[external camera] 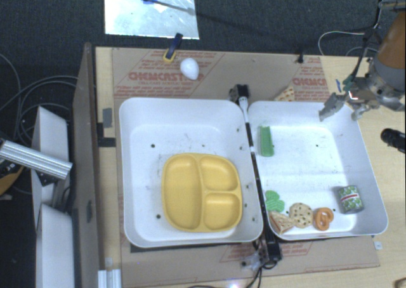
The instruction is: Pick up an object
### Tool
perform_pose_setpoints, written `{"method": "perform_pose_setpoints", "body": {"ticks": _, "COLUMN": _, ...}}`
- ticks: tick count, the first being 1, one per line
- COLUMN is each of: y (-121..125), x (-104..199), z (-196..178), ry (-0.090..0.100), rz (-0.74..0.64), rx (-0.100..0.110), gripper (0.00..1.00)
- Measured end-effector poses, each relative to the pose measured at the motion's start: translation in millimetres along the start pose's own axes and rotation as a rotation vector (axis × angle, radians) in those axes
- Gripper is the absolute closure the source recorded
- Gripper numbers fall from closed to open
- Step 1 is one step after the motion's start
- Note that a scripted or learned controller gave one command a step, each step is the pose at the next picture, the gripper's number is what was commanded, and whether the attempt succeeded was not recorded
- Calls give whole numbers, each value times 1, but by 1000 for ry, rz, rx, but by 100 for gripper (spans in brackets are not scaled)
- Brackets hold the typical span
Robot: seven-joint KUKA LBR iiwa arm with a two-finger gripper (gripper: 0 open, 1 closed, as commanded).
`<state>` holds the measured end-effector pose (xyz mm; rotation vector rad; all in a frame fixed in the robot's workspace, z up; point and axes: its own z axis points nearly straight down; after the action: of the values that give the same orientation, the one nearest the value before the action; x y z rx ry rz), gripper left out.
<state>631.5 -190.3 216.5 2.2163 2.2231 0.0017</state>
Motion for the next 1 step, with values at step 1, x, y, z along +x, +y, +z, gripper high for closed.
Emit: {"method": "perform_pose_setpoints", "body": {"ticks": 1, "y": 1, "x": 71, "z": 57, "ry": 4, "rz": -7, "rx": 5, "gripper": 0}}
